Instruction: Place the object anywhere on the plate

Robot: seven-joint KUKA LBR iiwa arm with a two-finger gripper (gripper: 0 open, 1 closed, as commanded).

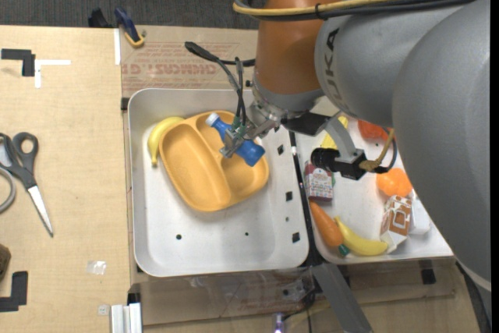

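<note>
1. The grey KUKA arm with the orange band (300, 35) is reaching in from the right and hanging over the seam between the two bins, its bulk covering much of the right side.
2. The pale wooden bench (62, 191) is carrying two shallow white bins; the left white bin (203, 249) is holding the plate, and the right white bin (355, 207) is holding the spare items.
3. The yellow-orange two-compartment plastic plate (204, 168) is lying tilted across the left bin, with a yellow toy banana (162, 135) curving just beside its upper-left rim.
4. The gripper (238, 135) is pointing down over the plate's upper-right compartment. Its fingers seem to be closing on the small blue bottle with a white cap (238, 140), though at this slant the hold is hard to confirm, so I judge it a probable grip.
5. The key relation: the bottle is sitting directly at the fingers and already above the plate, its long axis running from the cap at upper left to the base at lower right, roughly along the plate's divider. In my judgement, the coming move is needing only a short lowering and a release.
6. In the right bin, an orange toy carrot (326, 224), a second yellow banana (362, 244), an orange fruit (394, 182) and a small printed packet (320, 185) are lying well apart from the plate, obstructing nothing.
7. Grey-handled scissors (27, 175) are resting on the bench at far left.
</note>
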